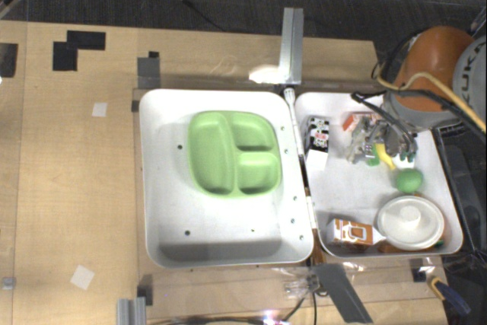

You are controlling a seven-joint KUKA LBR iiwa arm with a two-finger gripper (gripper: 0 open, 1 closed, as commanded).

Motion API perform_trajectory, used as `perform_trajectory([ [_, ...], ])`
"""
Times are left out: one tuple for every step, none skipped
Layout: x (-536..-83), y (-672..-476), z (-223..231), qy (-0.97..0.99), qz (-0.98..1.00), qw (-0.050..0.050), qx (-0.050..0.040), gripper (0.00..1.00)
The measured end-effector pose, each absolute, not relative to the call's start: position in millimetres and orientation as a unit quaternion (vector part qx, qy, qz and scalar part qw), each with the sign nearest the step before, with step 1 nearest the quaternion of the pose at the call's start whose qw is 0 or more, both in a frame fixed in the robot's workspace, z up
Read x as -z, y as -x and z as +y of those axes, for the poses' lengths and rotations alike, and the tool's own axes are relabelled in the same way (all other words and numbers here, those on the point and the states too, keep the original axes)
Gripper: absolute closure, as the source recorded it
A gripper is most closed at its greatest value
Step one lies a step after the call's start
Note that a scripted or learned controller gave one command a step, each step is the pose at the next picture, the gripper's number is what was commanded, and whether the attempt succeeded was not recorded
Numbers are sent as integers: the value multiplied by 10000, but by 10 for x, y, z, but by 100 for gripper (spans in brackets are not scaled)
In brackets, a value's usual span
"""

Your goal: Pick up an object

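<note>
the arm [437,68] reaches in over the right bin [346,186], and its gripper [378,139] sits low near that bin's far wall, among a small clutter of objects. how it is set i cannot tell; metal parts and coloured bits overlap there. this looks like the approach or the closing step of a pick, with nothing plainly lifted yet.

taking the green ball [409,180] as landmark: the gripper is just beyond it toward the far wall, a yellow piece [386,157] lies between ball and gripper, a white bowl [411,221] sits just nearer the camera than the ball, an orange and white carton [352,231] is left of the bowl, and a black and white packet [317,134] lies well left of the ball. the green divided tray [232,152] rests in the left bin [171,232].

next, i judge, it must close on one item squarely and lift straight, clear of its neighbours.
</note>
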State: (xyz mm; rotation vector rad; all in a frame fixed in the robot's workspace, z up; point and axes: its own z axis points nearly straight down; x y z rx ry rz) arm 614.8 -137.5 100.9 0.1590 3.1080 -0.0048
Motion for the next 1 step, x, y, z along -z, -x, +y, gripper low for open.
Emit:
perform_trajectory([
  [-2106, -6160, -1206, -2799, 9600, 44, -7, 100],
])
